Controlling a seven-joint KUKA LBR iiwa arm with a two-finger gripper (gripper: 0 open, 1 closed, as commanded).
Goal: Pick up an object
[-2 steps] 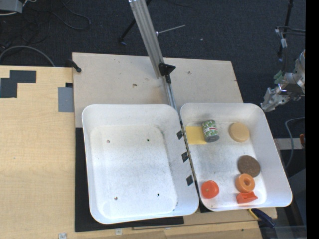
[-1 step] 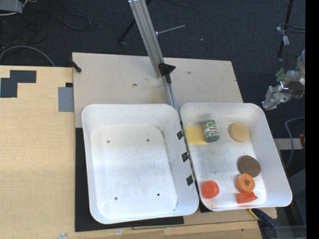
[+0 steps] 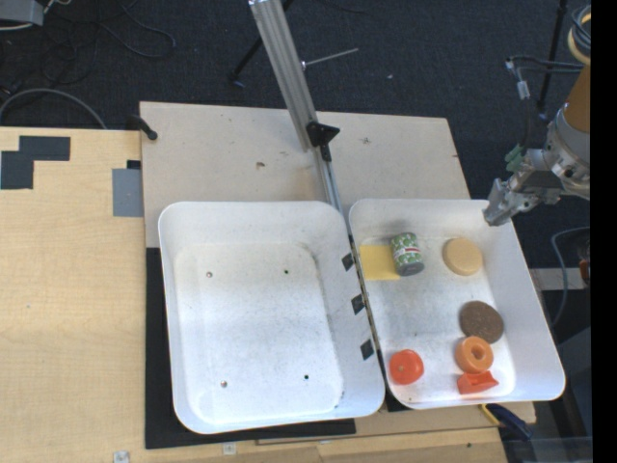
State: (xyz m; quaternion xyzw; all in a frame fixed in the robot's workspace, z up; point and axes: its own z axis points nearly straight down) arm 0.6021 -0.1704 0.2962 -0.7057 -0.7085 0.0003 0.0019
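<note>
Likeliest pick, judging by nearness to the tool: the tan round disc (image 3: 463, 256), smooth, matte and thick-edged like a wooden puck. Lies flat in the upper right part of the shallow white right-hand bin (image 3: 434, 307), apart from its neighbours, so free to be reached from above.

Just to the left of it, a small green-and-white banded cylinder (image 3: 408, 254) on its side, touching or overlapping a flat yellow square piece (image 3: 376, 261) against the bin's left wall; awkward to take singly for that reason. Lower down, a dark brown round disc (image 3: 480, 320), then an orange ring-shaped piece (image 3: 474, 354) close above a red-orange block (image 3: 477, 383), possibly touching it, though too small here to be sure. Near the lower left corner, a red-orange round knob (image 3: 406, 367), well apart from the rest.

Beside all this, the shallow white left-hand bin (image 3: 251, 307), sharing a clipped divider with the right one.

Above the right bin's upper right corner, near the rim and not touching any piece, the grey two-finger gripper (image 3: 503, 205), hanging tilted inward. Holds nothing visible; whether clenched or released, impossible to tell at this size. Presumably poised there for a descent toward the tan round disc.
</note>
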